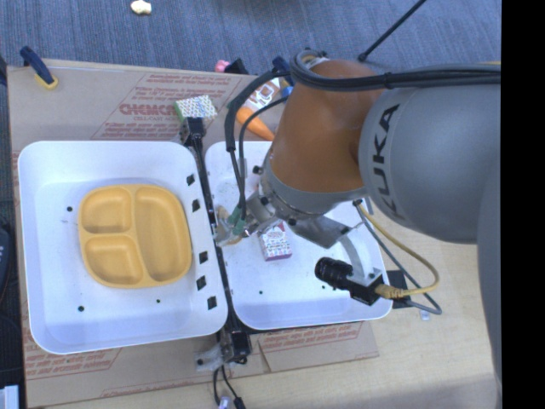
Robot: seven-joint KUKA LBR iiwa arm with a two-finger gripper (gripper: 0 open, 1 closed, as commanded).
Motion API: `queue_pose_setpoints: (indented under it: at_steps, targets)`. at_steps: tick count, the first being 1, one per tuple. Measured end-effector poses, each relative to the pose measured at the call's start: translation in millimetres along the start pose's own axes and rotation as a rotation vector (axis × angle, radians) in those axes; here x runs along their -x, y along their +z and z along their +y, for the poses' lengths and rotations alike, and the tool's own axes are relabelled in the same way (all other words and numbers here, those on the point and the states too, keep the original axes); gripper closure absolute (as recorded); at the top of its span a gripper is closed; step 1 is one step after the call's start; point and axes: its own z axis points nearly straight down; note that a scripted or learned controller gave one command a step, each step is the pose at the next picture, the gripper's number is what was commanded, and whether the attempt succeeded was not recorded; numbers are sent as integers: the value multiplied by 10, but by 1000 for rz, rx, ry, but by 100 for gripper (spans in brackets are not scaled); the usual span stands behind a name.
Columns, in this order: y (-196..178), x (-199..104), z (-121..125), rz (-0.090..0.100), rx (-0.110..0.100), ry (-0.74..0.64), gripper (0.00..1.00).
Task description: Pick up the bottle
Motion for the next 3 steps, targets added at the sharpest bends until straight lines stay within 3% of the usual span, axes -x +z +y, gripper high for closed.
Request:
queue_pose_setpoints:
  at_steps: [1, 2, 3]
  targets:
    - [728, -259, 102, 2, -5, 98, 100]
    - [-367, 268, -137, 0, -1, 61, 100]
    - [899, 80, -61, 3, -5, 71, 100]
